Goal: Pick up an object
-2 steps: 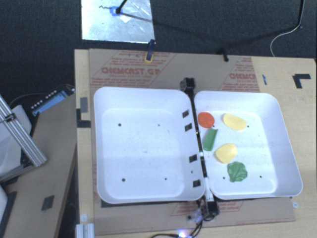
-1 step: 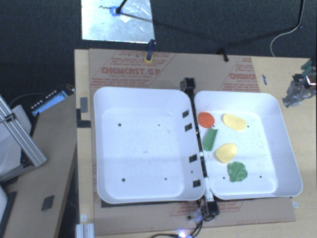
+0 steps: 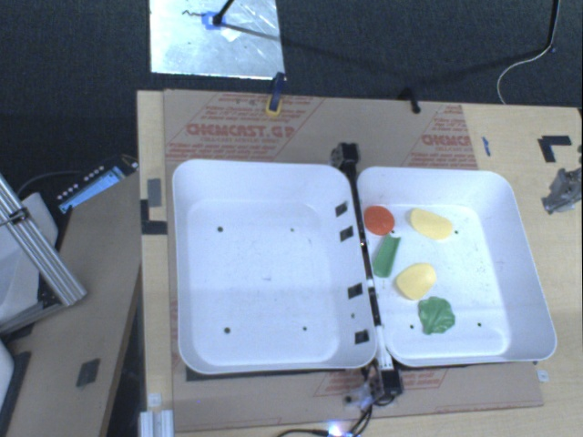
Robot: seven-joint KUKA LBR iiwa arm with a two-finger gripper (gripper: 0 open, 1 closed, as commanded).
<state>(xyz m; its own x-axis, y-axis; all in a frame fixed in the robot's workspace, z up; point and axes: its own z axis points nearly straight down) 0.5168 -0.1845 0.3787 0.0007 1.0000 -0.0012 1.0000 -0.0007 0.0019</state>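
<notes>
Nearest to us, at the front edge of the table [image 3: 155, 244], some wires and a small black clip [image 3: 383, 385] sit where the two bins meet.

The left bin [image 3: 196, 185] is white and shallow. The right bin [image 3: 524, 271] holds all the toys, and they lie in its left half.

The closest toy is a green leafy piece [image 3: 436, 315]. Just behind it is a round yellow piece [image 3: 415, 280]. A little to the left lies a long green piece [image 3: 386, 255], near the wall between the bins. Farther back is a flat orange-red circle [image 3: 379, 218], just behind the long green piece. Beside it on the right is another yellow piece [image 3: 431, 223]. None of the toys are stacked, though some are close together.

At the far right edge of the table, a small grey part of the tool [image 3: 563, 192] peeks in. It is outside the right bin and well away from the toys. It is too small and blurry to tell if it is apart or together.

I think the job is only at the start. No toy is picked yet. Next, the tool needs to come over the right bin, pick one toy, and go down on it. The far yellow piece looks like an easy choice.
</notes>
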